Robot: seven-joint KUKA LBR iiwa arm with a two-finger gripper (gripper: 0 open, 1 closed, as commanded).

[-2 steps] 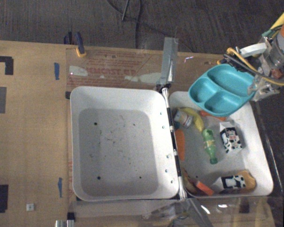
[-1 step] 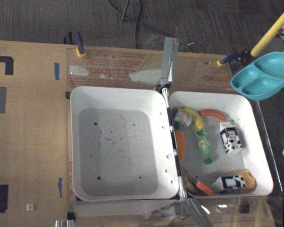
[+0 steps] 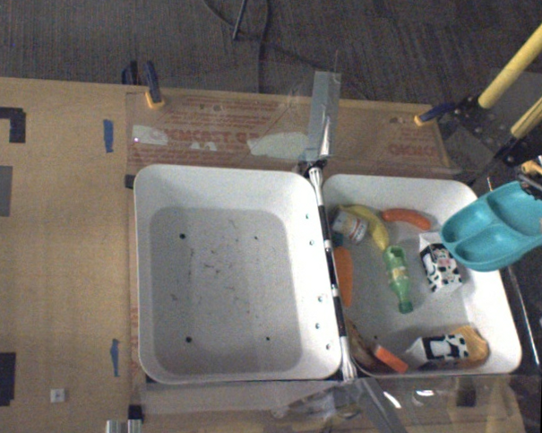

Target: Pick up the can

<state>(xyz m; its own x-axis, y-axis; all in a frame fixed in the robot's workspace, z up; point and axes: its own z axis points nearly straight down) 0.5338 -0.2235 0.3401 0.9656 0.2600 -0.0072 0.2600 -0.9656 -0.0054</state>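
- Can [image 3: 347, 226] sits in the right bin [image 3: 494, 346], in the far corner by the middle wall, right beside a yellow banana [image 3: 373, 225].
- Gripper [image 3: 535, 176] is at the right edge, well apart from the can, just above a teal toy [image 3: 490, 231]. I cannot tell if it is wide or narrow.
- Best way, I think: come straight down over the can and squeeze where the banana and wall are not in the way.

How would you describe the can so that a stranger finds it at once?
Look in the right bin, at its upper left corner beside the divider. The can lies there against a yellow banana. It is the only short, round, silvery thing with a label.
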